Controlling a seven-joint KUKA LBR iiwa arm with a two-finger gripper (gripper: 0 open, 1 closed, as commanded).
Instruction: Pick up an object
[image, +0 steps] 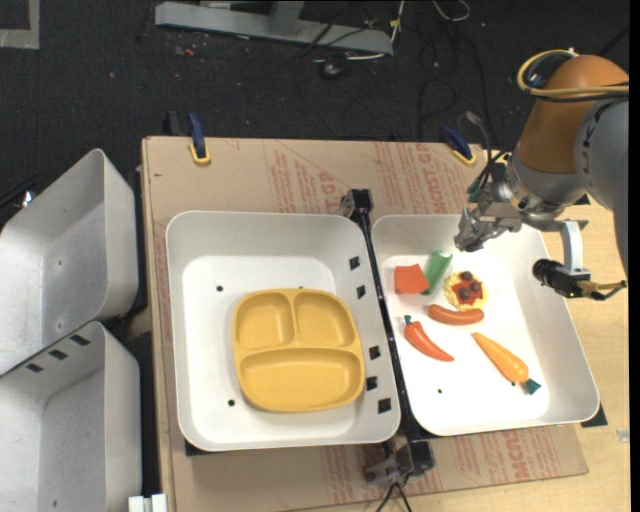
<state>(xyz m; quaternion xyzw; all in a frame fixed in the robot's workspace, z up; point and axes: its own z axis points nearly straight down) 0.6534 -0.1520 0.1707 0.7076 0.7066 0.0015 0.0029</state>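
The right bin (560, 340) holds several toy foods: a red block (409, 279), a green piece (438, 270) leaning beside it, a small pizza-like round (465, 290), a sausage (455, 316), a red pepper (429, 341) and an orange carrot (503, 361). My gripper (470, 238) hangs over the bin's back part, just above and right of the green piece. Nothing shows between its fingers.
The left bin (195, 300) carries a yellow divided tray (298, 350). Two spare white bins (60, 310) stand off the bench at the left. A black part (560, 277) of the arm juts over the right bin's right wall.
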